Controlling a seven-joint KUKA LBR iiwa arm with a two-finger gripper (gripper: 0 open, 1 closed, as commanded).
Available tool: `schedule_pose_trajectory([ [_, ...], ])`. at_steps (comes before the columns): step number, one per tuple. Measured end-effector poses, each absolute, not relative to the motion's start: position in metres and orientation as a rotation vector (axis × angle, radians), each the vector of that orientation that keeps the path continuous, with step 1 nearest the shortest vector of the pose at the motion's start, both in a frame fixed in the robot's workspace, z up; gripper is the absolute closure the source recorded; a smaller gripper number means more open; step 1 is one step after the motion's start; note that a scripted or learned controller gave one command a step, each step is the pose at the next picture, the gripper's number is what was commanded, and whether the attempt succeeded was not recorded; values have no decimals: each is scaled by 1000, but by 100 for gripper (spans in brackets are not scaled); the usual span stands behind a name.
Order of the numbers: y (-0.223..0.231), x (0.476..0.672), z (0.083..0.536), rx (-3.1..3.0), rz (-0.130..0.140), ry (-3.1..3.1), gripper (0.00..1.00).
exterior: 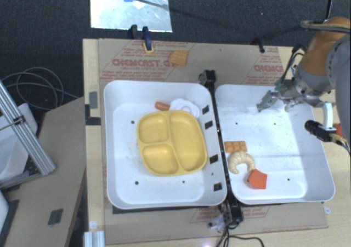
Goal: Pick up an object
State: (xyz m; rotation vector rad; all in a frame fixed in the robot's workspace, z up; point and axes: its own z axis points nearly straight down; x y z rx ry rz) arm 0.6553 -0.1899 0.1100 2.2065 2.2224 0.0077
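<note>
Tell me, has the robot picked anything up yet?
Not yet. The end effector is over the back of the right bin with nothing between its fingers. The waffle, croissant and orange block sit at that bin's front left, away from it. Left to do: move over one, come down, grab and lift.
</note>
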Motion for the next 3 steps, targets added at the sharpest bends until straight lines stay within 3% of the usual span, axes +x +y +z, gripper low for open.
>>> schedule_pose_trajectory([
  [1, -207, 670, 108, 2211, 4, 2223, 0],
  [2, -134, 551, 84, 2224, -3, 2226, 0],
  [3, -136, 555, 84, 2219, 1, 2222, 0],
])
